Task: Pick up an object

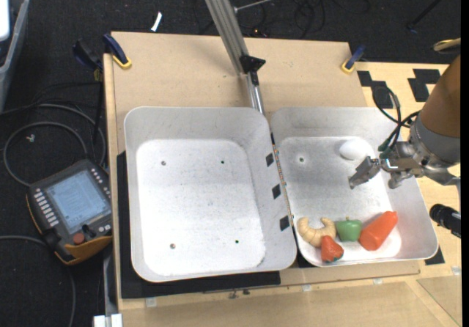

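The right bin [410,204] holds a white egg-shaped object [352,148] near its back. A beige croissant-like piece [314,229], a small red piece [331,248], a green piece [349,229] and an orange carrot-like piece [378,230] lie together along its front edge. My gripper [379,175] hangs over the right side of this bin, just right of and in front of the white object and behind the orange piece. Its fingers [360,174] are spread open with nothing between them.
The left bin [198,193] lies beside the right one, their rims meeting at the middle. A slanted metal pole [223,17] rises from behind the bins. Clamps sit at the bench's back corners, and a control pendant [69,204] lies off the bench to the left.
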You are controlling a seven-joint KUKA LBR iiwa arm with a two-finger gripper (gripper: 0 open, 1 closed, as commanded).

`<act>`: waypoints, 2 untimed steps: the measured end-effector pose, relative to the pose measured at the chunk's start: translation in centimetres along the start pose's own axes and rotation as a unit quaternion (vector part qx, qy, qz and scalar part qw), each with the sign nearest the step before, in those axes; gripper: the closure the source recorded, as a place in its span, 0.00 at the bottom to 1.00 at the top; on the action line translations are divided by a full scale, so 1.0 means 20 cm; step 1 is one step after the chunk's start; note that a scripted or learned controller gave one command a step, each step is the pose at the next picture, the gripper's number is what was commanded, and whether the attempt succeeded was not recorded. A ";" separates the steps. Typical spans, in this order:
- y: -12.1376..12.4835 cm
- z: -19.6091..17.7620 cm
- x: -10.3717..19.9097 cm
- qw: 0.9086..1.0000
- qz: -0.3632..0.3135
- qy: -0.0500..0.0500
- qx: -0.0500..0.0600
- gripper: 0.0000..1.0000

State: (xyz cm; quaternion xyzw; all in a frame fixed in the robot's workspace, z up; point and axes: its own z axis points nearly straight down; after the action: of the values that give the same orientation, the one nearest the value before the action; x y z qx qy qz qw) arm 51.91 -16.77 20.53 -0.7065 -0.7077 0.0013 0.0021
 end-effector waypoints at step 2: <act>0.03 0.28 -0.04 1.000 0.001 0.000 0.000 0.00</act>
State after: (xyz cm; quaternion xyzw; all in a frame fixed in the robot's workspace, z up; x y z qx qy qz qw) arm 52.42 -17.53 14.99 -0.7076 -0.7067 0.0016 0.0022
